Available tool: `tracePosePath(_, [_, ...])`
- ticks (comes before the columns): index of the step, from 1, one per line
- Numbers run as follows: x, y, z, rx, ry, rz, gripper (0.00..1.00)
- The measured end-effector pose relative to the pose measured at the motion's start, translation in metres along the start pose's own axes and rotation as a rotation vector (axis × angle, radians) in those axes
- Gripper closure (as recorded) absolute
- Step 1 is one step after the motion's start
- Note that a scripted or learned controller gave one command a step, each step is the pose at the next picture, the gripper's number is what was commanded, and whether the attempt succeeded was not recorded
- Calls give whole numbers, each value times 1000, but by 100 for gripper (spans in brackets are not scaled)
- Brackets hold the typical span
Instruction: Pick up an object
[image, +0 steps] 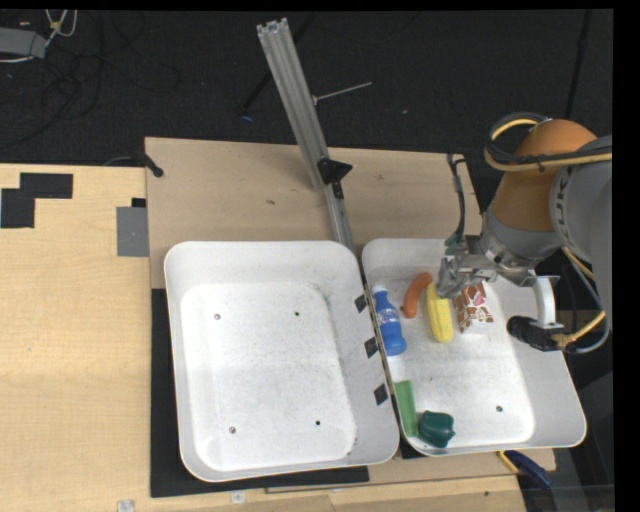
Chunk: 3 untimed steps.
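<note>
- The arm (560, 190) comes in from the right, grey metal with a glossy orange band above the wrist, cables looping round it.
- The gripper (458, 285) hangs low over the far part of the right bin (540, 425), right above the cluster of objects; whether it is open or closed I can't tell from this angle, and nothing can be seen between its tips.
- Just beside the gripper lies a yellow object (440, 316), smooth, oblong and rounded, on the bin floor.
- Next to that, an orange object (416, 294), slim and tapered, tilted on a diagonal.
- On the other side, a small printed packet (475, 303), red and white; its lettering is too small to read.
- Along the right bin's left wall, a blue and white bottle (388, 322) lies on its side; label unreadable.
- Nearer the camera, a green stick-like object (405, 405) lies along the same wall, and a dark green, chunky object (436, 428) sits at the near rim.
- The left bin (190, 300) is shallow white plastic with rounded corners and small dark dots on its floor.
- Both bins rest on a pale wooden bench (230, 190), with a ribbed metal rail (300, 120) slanting up behind them.
</note>
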<state>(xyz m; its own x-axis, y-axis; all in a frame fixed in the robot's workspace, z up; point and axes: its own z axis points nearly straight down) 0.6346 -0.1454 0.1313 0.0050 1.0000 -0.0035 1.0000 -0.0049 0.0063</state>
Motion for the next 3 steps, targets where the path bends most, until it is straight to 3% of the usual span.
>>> tracePosePath(2, [-9,8,-105,2,3,-5,100])
tracePosePath(3, [42,10,-106,9,6,-9,100])
